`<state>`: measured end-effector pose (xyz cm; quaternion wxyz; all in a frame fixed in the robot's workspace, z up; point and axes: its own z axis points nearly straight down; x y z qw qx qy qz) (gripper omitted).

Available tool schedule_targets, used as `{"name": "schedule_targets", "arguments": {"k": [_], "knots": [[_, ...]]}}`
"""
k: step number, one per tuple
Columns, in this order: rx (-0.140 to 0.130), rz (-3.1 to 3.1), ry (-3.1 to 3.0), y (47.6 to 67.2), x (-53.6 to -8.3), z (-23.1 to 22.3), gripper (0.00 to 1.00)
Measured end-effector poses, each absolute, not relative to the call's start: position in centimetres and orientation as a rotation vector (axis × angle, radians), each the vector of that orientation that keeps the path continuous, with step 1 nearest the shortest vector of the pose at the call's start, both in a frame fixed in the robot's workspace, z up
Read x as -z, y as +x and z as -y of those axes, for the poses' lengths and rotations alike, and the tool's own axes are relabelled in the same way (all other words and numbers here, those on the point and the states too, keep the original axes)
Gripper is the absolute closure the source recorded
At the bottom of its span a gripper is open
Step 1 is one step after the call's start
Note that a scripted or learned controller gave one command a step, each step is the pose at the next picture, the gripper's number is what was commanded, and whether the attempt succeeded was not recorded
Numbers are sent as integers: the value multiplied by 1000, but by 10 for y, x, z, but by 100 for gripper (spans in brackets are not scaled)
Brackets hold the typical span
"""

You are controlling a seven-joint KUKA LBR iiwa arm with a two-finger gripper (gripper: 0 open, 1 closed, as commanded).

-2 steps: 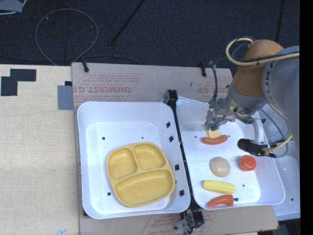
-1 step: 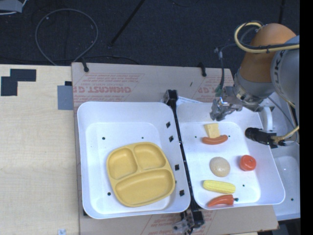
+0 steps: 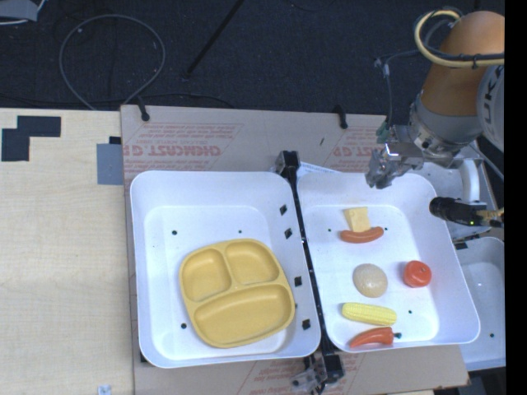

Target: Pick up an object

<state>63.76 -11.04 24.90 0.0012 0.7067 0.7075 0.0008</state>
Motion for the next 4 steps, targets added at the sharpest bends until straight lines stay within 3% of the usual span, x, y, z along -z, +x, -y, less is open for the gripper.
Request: {"name": "schedule_targets", "arguments": {"k": [1, 4], "knots": [[1, -2228, 2220, 643, -243, 57, 100], [3, -2230, 2218, 612, -237, -109, 100]]}}
